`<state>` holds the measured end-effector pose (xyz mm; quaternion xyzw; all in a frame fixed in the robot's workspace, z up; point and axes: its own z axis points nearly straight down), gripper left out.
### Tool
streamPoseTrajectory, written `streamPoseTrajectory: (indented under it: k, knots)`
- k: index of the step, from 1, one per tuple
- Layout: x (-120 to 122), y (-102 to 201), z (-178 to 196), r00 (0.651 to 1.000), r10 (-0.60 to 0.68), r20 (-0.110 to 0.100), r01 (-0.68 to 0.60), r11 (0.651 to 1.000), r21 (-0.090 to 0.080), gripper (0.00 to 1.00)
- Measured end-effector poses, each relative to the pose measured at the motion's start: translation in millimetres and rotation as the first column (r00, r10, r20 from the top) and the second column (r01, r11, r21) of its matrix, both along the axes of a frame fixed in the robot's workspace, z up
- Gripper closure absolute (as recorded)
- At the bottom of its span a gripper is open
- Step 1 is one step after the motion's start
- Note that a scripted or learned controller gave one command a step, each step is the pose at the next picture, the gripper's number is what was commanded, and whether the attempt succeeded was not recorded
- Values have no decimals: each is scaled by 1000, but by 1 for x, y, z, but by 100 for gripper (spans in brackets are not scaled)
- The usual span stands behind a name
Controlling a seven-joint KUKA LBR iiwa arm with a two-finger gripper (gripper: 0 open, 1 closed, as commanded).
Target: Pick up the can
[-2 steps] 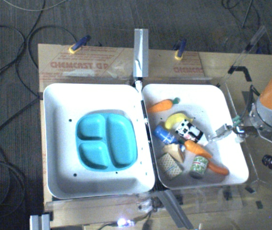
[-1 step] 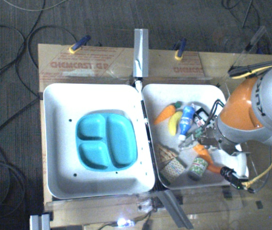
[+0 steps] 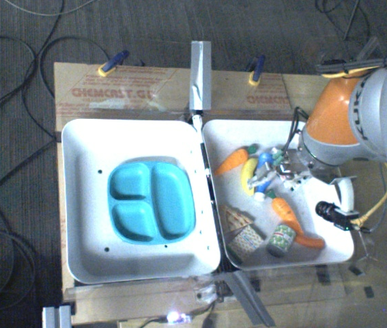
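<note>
Hovering the end effector (image 3: 283,169) over the toy pile at upper middle of the right bin (image 3: 330,255), finger state impossible to tell. Leaving the can (image 3: 281,239) untouched at lower middle, beside a carrot (image 3: 287,214). Needing a shift downward next. Reading "CHEMCAST" faintly on the surface (image 3: 118,93)

Dark grey carpet floor (image 3: 29,53) with loose black cables (image 3: 2,203), a brown bench top (image 3: 125,91), 2 blue-and-yellow clamps (image 3: 112,62).
</note>
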<state>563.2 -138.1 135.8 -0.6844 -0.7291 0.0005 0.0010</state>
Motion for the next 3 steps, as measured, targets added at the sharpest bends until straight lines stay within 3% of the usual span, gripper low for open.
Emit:
streamPoseTrajectory:
  k: [1, 2, 3]
  knots:
    - [19, -16, -25, 998, -69, 1, 69, 998, -2, 0]
    - [49, 25, -47, 1000, -16, 9, 16, 1000, -6, 0]
    - [-52, 22, -38, 999, 35, -2, -35, 999, 0, 0]
